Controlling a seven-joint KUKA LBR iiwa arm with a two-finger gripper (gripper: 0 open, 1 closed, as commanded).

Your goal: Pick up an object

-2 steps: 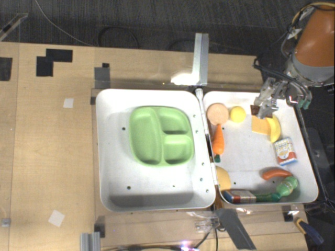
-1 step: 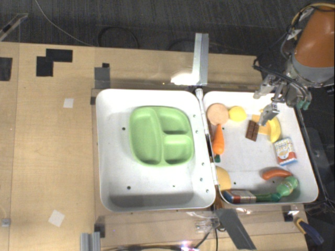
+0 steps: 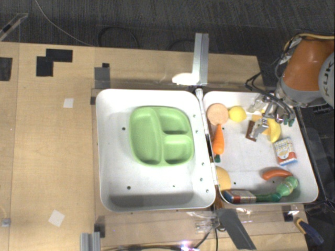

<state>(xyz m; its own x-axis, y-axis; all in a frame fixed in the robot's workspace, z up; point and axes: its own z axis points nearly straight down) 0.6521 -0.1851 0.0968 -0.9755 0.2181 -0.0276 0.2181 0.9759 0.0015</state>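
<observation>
My gripper hangs over the far right part of the right bin, below the arm's orange band. Just under it lie a yellow banana and a small brown block; whether it touches either is unclear. A yellow lemon and a pinkish round fruit sit to its left. An orange carrot lies along the bin's left wall.
In the right bin are also a small white carton, a red-orange pepper, a green bottle, a pale round fruit and a red-and-blue stick. The left bin holds a green divided plate.
</observation>
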